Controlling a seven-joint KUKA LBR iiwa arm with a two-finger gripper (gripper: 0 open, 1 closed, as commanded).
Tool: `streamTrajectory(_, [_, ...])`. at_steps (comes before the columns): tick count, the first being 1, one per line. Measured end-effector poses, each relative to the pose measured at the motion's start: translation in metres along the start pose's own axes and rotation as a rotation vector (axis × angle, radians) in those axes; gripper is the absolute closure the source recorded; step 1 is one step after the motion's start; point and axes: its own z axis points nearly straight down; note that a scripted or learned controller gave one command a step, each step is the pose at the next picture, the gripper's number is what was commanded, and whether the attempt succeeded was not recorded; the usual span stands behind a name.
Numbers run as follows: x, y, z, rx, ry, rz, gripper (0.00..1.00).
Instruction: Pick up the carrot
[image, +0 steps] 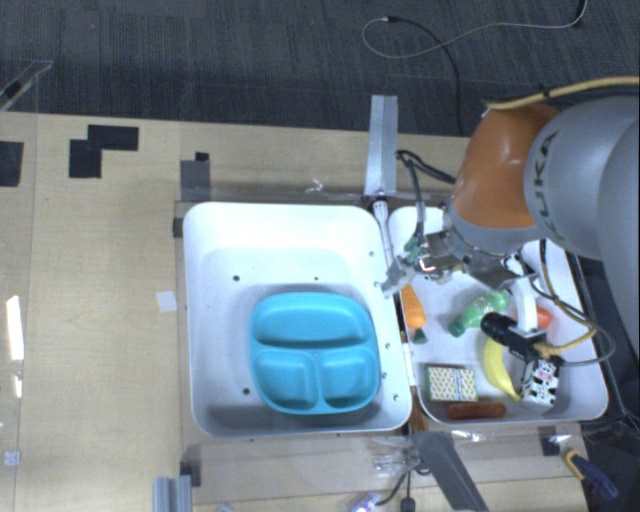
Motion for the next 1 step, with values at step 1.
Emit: streamTrajectory(1, [0.0008, -0.0045, -0.0009, -0.002, 0.000, 0.007, 0.00])
